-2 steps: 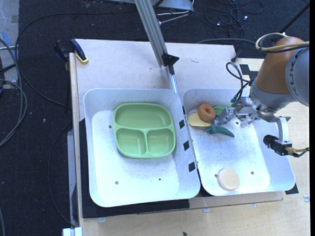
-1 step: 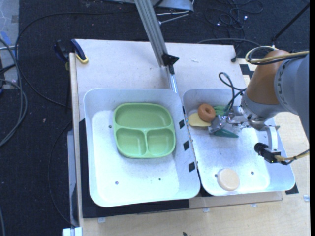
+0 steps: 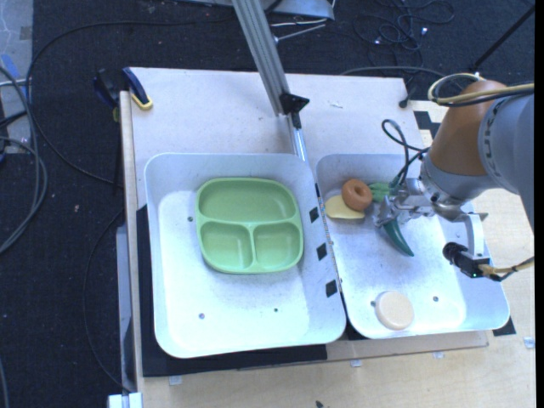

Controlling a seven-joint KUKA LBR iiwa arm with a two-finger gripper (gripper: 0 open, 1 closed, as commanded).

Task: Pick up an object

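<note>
The gripper (image 3: pixel 398 215) hung low in the right bin (image 3: pixel 442 313), its fingers' state hidden, over a green pepper (image 3: pixel 398 236) beside a doughnut (image 3: pixel 357 195), seemingly positioned to grasp it.

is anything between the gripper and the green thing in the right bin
Nothing visible does. The gripper is already right over the green object in the right bin. The donut and yellow piece lie close beside it on the camera's left; the round cream disc sits apart, nearer the camera.
</note>
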